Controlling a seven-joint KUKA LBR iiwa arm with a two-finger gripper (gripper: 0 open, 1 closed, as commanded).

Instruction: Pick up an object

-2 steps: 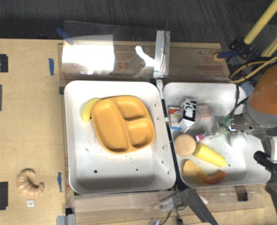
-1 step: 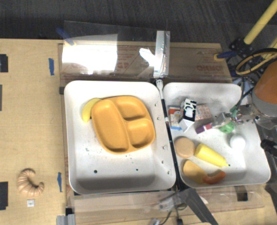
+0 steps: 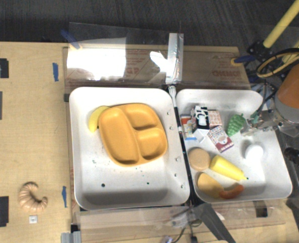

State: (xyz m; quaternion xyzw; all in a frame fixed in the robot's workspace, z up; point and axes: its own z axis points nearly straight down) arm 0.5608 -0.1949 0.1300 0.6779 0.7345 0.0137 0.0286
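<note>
The right bin point(image 3: 278, 186) holds several small objects. Among them are a green toy point(image 3: 235, 124), a white egg-shaped piece point(image 3: 253, 151), small printed cartons point(image 3: 208, 118) and a red-and-white packet point(image 3: 220, 138). Nearer the front lie a tan round piece point(image 3: 199, 159), a yellow cone point(image 3: 227, 168) and an orange piece point(image 3: 208, 183) with a red one point(image 3: 233, 190) beside it. My gripper point(image 3: 255, 122) reaches in from the right, low over the bin's far right part, just right of the green toy and above the white piece.
The left bin point(image 3: 83, 151) holds an orange divided plate point(image 3: 133, 133) lying over a yellow banana point(image 3: 94, 118). A croissant-like toy point(image 3: 33, 197) lies on the bench at the front left. A clear plastic screen point(image 3: 124, 59) stands behind the bins. Cables point(image 3: 275, 59) crowd the back right.
</note>
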